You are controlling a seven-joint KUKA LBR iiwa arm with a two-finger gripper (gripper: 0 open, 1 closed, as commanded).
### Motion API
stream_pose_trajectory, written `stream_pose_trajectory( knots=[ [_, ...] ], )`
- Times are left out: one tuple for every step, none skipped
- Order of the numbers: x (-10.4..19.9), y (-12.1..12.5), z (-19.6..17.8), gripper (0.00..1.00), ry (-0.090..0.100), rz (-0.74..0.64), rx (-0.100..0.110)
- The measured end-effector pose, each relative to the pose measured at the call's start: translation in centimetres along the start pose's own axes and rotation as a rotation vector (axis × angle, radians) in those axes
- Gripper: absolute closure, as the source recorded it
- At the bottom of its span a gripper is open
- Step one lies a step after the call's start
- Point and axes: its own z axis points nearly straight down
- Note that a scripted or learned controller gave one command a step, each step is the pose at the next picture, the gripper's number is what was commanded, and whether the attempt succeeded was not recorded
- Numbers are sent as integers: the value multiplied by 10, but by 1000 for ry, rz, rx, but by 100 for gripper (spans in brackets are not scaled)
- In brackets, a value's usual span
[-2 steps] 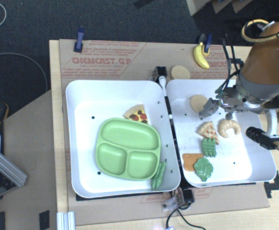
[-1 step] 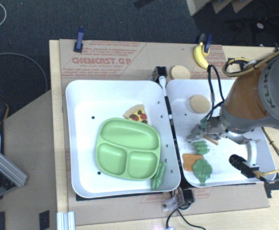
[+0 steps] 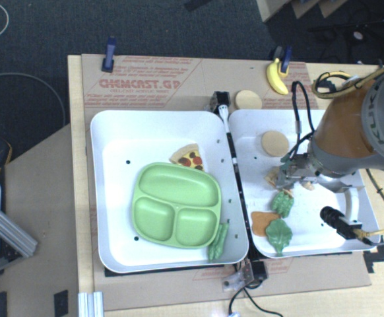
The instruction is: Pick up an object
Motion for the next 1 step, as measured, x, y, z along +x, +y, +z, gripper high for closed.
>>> stream_pose_trajectory(
  knots=[
    [8,-50,16,100,11,-3,24]
  ],
)
